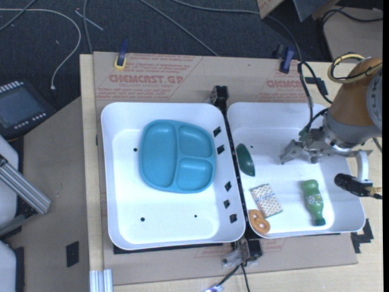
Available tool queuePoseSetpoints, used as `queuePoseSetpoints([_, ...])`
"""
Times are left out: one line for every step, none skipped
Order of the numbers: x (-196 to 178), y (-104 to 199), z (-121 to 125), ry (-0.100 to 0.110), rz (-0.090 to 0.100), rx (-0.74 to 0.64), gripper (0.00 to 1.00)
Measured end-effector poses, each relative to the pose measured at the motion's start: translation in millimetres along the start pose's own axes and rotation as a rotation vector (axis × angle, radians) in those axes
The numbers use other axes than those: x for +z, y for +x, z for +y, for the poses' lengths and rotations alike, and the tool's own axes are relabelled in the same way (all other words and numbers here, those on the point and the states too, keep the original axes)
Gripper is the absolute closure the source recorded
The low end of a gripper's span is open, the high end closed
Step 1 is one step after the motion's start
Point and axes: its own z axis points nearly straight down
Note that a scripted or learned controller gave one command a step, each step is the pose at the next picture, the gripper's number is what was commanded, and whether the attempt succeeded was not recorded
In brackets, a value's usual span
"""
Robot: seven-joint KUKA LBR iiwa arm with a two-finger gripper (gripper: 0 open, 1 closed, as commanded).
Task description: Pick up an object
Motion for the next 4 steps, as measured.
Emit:
queuePoseSetpoints([-14.9,-0.5,2.0,-0.008,-0.002,0.0,1.0])
queuePoseSetpoints([-66.5,-10.3,6.1,-0.013,-0.005,0.0,1.0])
queuePoseSetpoints([-131.4,-13.5,10.0,-0.015,-0.006,-0.001,1.0])
queuePoseSetpoints([-172.1,-13.5,11.1,-0.013,-0.005,-0.001,1.0])
